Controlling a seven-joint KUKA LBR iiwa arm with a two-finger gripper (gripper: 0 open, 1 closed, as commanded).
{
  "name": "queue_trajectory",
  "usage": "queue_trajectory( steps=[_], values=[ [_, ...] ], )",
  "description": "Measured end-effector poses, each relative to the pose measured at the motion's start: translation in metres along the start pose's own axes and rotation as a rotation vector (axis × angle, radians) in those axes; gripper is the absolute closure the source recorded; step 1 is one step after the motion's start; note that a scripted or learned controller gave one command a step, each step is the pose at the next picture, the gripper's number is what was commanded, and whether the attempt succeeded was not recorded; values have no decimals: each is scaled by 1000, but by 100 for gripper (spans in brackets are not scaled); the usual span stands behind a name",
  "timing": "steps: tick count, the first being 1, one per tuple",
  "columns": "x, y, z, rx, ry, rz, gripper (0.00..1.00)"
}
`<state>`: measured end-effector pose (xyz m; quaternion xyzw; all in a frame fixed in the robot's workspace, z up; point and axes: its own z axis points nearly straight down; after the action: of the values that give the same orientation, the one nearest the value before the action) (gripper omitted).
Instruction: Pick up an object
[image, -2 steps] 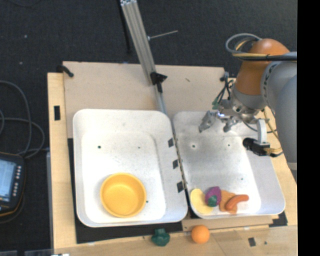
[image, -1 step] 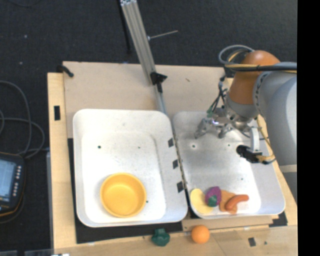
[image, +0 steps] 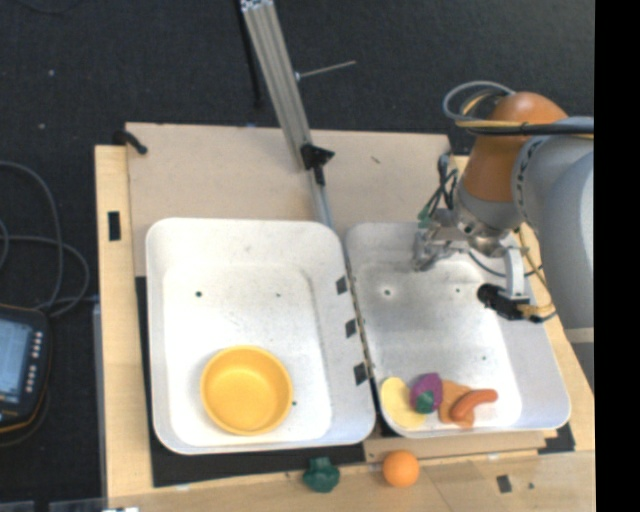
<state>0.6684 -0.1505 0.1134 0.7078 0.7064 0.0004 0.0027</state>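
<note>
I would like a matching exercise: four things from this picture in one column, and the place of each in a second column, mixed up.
Things:
1. yellow bowl
2. orange ball
3. purple toy
4. gripper

Places:
A. on the bench, in front of the bins
B. over the far part of the right bin
C. near corner of the right bin
D. left bin

Pairs: 1-D, 2-A, 3-C, 4-B

gripper (image: 432, 250) fingers too small/blurred; arm (image: 560, 215) cut off at right edge
</note>
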Motion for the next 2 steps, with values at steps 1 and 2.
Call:
queue_trajectory(
  steps=[1, 2],
  values=[
    [0, 11, -61, -4, 2, -4, 100],
    [-5, 3, -116, -3, 1, -1, 100]
  ],
)
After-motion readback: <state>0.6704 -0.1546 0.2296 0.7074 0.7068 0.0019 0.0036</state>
